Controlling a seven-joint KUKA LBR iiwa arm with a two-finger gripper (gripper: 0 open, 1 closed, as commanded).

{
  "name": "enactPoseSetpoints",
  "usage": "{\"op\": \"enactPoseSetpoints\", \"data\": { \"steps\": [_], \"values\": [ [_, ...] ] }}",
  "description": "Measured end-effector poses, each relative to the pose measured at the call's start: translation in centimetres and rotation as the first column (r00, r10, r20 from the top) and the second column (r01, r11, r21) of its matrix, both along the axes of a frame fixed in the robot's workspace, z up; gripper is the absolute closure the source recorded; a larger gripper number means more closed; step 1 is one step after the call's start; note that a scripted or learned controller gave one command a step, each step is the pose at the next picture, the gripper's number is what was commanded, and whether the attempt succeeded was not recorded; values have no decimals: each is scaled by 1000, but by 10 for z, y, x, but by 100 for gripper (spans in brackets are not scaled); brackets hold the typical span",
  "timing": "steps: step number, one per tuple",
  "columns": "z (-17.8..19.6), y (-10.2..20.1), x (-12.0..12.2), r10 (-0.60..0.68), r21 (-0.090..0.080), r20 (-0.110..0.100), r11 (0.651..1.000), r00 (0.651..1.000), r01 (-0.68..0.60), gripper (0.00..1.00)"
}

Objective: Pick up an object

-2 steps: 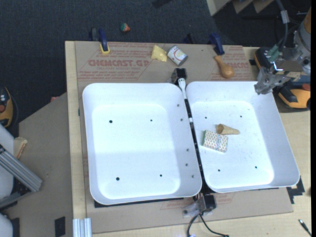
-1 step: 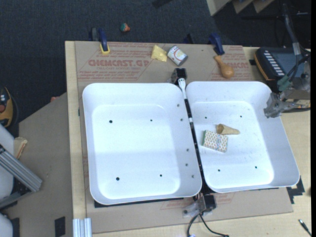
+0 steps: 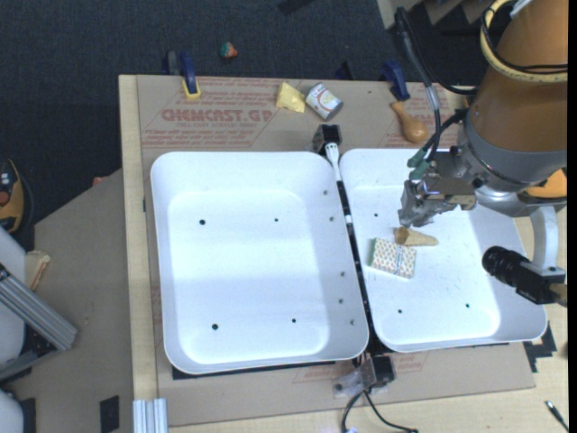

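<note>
In the right bin point(image 3: 469, 327) lie two objects close together: a small patterned white-and-green packet point(image 3: 394, 259) and a tan wedge-shaped piece point(image 3: 417, 237) just above it. My gripper point(image 3: 414, 216) hangs low over the right bin, right above the tan piece and nearly touching it. The grey wrist and the orange band rise to the upper right. The fingertips are hard to make out against the tan piece, and nothing is seen lifted.
The left bin point(image 3: 180, 269) sits beside the right one, with a black strip point(image 3: 343, 207) along the seam between them. On the board behind the bins lie a yellow piece point(image 3: 290, 98), a small white box point(image 3: 323, 101) and a tan wooden object point(image 3: 410, 122).
</note>
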State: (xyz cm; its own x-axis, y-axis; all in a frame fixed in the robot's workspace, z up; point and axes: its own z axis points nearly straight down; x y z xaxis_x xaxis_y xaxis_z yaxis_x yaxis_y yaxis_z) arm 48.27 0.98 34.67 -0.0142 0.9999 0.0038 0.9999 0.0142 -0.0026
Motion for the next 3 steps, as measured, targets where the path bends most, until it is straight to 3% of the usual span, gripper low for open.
{"op": "enactPoseSetpoints", "data": {
  "steps": [1, 2, 3],
  "values": [
    [142, 48, 23, -7, 0, 23, 1000, 1000, 7, 100],
    [46, 157, -6, -2, -4, -9, 1000, 1000, 2, 100],
    [102, 218, -4, -7, 1, 9, 1000, 1000, 7, 100]
  ]
}}
